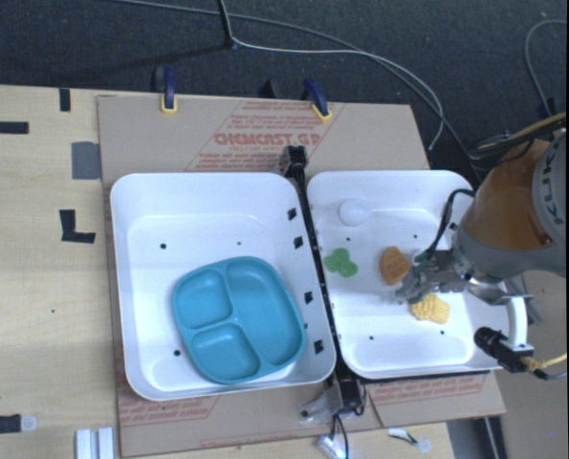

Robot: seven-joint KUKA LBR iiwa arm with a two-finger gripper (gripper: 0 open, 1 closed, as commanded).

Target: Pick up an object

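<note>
Poised low in the right bin (pixel 399 361), claw (pixel 420 288), grip state impossible to tell, between a brown lump (pixel 392 265) and yellow corn-like toy (pixel 431 308); likely light, rigid, best pinched across narrow middle.

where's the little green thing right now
The green item lies in the right bin, near its left wall, left of the orange-brown piece and below a white round object.

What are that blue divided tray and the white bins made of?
The blue tray looks like matte moulded plastic: uniform colour, rounded compartments. The white bins look like smooth, slightly glossy plastic with soft rounded rims, though the material can't be confirmed.
</note>
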